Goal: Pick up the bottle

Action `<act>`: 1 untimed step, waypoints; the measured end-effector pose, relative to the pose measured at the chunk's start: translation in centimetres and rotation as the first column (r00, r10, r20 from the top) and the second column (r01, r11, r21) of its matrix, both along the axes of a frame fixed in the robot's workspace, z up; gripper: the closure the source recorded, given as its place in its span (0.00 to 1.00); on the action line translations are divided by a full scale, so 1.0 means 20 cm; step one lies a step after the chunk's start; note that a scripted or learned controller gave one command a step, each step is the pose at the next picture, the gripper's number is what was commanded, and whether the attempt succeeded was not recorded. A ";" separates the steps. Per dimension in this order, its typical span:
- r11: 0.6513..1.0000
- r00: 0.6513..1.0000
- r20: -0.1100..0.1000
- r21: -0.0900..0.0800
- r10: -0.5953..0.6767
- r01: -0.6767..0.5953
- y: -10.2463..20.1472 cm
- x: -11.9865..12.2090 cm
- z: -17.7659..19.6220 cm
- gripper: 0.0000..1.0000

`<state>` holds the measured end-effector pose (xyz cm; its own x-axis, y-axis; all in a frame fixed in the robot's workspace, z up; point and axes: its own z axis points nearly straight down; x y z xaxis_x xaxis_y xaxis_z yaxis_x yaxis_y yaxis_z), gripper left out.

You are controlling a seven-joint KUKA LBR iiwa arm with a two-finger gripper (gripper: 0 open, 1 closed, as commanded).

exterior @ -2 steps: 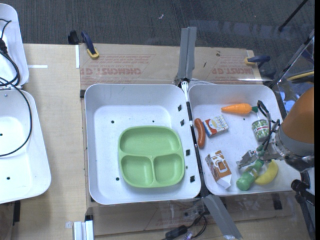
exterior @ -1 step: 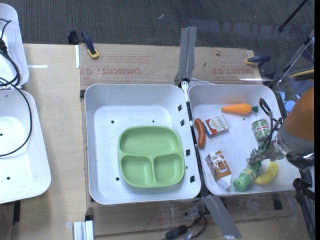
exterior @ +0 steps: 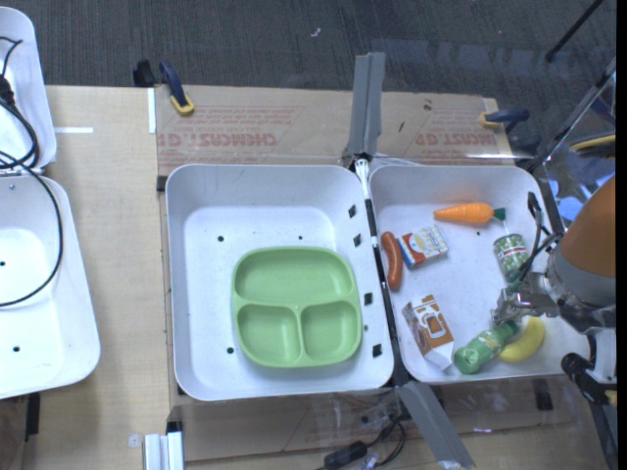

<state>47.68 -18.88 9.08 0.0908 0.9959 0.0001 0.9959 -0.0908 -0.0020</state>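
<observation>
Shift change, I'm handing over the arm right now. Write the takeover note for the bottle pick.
Claw: down in the right bin, at the neck end of the green bottle; whether it is open or shut cannot be told.
Bottle: lying on its side near the bin's front wall, between the banana and an orange-and-white carton.
Done: the arm has reached the bottle.
Left: confirm a grip, then lift. The bottle is not yet raised.

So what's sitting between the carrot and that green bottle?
In the camera view, a small can lies between the carrot and the bottle, near the right bin's right side. The pincer sits just above the bottle too.
</observation>
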 end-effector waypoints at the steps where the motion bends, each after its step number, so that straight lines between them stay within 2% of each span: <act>1: 0.967 0.967 0.002 -0.002 0.255 -0.255 -0.13 0.38 0.70 1.00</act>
